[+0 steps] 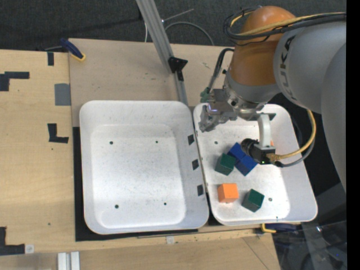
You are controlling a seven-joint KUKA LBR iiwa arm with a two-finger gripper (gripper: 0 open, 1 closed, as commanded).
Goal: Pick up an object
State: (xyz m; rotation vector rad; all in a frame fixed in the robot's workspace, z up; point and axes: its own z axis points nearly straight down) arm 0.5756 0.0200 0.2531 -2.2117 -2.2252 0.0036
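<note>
A single fixed camera looked down at a slant from above the bench, near enough that the two white bins nearly filled the middle of its frame. The arm entered from the right edge, its bulk looming large in the upper right corner.

Pale wooden surface under even light, marked with black tape pieces and a grey patch at left. Dark carpeted floor beyond. A slanted metal pole crosses the far edge; blue-yellow clamp nearby.
</note>
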